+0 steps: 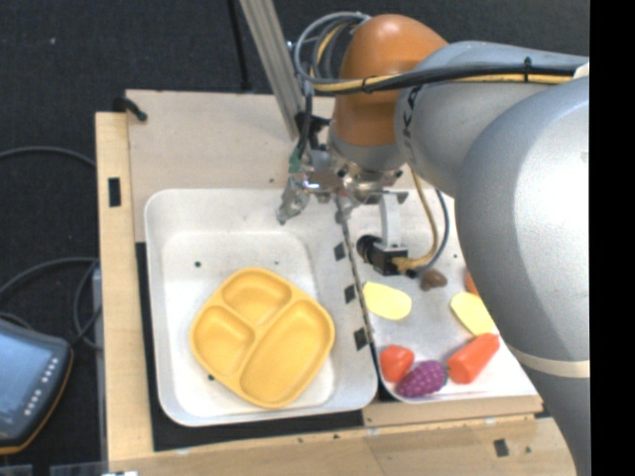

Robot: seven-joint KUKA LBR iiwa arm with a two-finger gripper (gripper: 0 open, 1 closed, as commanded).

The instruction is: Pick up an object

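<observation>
The counter (198,137) is a pale wooden board with a dark floor all around it. A silver metal bar (268,38) leans up from the counter's far side. Thin black cables (40,266) curl on the floor at the left — and down in the corner sits a grey box with an orange edge (25,385).

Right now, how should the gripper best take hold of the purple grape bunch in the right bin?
Probably straight down from above, fingers closing across the middle of the grape bunch. It lies low between the tomato and carrot, against the bin's near wall, so sideways approaches look blocked.
</observation>
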